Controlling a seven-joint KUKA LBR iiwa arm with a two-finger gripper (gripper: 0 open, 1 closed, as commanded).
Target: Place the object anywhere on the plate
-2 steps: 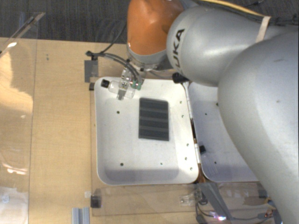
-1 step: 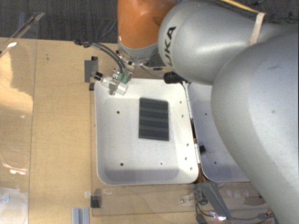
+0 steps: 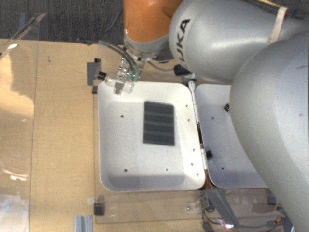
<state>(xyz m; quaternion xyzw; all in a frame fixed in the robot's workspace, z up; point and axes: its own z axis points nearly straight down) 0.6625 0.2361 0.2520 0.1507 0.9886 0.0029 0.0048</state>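
A dark grey ribbed rectangular plate (image 3: 159, 123) lies flat in the middle of the left white bin (image 3: 113, 144). My gripper (image 3: 121, 83) hangs over that bin's far left corner, up and to the left of the plate and apart from it. Small clear and greenish parts show at its tip, too small and blurred to make out any object there. The orange band and grey wrist rise directly above it.
The big grey arm covers most of the right bin (image 3: 217, 144). A black bracket (image 3: 94, 72) stands on the wooden bench just left of the gripper. Small black clips sit by the bins' shared rim. Cables lie along the front edge.
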